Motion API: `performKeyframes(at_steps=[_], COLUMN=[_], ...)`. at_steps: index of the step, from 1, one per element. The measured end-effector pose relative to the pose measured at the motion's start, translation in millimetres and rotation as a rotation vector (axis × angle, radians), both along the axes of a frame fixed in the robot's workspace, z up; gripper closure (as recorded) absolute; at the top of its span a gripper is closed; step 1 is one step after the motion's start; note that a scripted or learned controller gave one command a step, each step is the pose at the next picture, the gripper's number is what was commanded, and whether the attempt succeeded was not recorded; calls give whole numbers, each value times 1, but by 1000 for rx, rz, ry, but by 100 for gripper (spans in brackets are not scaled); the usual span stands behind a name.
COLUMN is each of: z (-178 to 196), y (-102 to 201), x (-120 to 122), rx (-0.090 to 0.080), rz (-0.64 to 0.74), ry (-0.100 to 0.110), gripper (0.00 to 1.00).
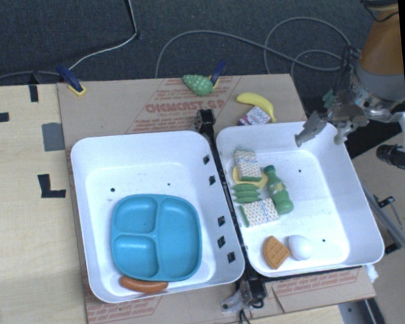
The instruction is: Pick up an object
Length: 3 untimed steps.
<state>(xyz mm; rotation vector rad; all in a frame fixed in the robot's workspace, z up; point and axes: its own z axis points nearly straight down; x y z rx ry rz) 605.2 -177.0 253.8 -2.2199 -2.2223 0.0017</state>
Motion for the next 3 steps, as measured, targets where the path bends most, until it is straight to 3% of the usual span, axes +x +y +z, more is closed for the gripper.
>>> performKeyframes(at_steps=[1,2,3], z=[-96,-163,-167], y=[42,60,58], x=[13,17,-47], rx=[2,2,-2], rz=[1,2,-1], ry=[4,-7,-6], gripper=[0,0,0])
